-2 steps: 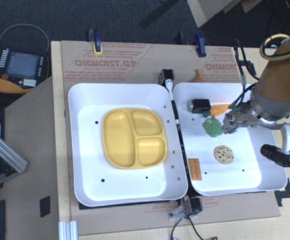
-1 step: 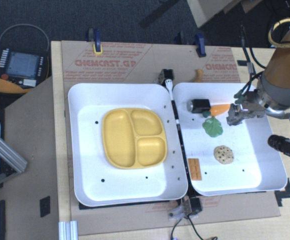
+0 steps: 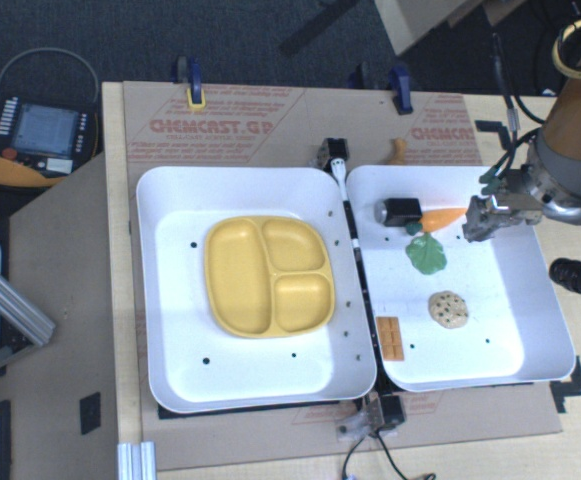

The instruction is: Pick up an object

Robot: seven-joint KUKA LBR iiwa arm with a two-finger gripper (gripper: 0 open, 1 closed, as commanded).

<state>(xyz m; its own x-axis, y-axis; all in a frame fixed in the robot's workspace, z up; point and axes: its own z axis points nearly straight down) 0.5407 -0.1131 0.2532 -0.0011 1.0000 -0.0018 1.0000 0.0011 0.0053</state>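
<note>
The table (image 3: 270, 118) carries two shallow white bins side by side. The left bin (image 3: 170, 298), at frame centre, holds a yellow three-compartment plate (image 3: 268, 274), lying flat.

The right bin (image 3: 515, 313) holds five items:
- Black block (image 3: 401, 211), upper left of the bin.
- Orange carrot (image 3: 442, 219), just right of the block, lying roughly horizontal with its right end close to the pincer.
- Green leafy piece (image 3: 427, 255), just below the carrot.
- Chocolate-chip cookie (image 3: 449, 309), below the green piece and apart from it.
- Orange wafer-like bar (image 3: 390, 338), at the lower left of the bin beside the wall.

The arm enters from the right edge of the frame. The pincer (image 3: 478, 220) sits over the upper right part of the right bin, just right of the carrot's tip. Whether it is open or closed cannot be determined from this view. No item is visible between its fingers. All five items rest on the bin floor.
</note>
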